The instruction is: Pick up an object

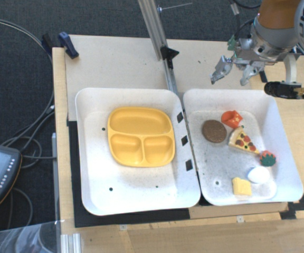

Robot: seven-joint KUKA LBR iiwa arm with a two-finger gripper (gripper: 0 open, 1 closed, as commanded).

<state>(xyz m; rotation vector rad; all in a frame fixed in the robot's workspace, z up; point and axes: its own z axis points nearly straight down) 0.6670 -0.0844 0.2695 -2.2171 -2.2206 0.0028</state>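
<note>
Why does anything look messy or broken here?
Nothing stands out. The yellow tray lies flat in the left bin; the toy foods, like the pizza slice, sit loose but tidy in the right bin.

1. The divided plate [141,136] is yellow.
2. Both bins [91,157] are white with tiny dark speckles.
3. The round cookie [214,131] is brown.
4. The pizza slice [243,140] is yellow with red dots.
5. The egg [257,175] is white.
6. The cheese block [241,186] is pale yellow.

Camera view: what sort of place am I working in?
Likely a robot lab test bench: two white bins, toy food such as a pizza slice, loose cables on dark carpet, the tool open above.
</note>
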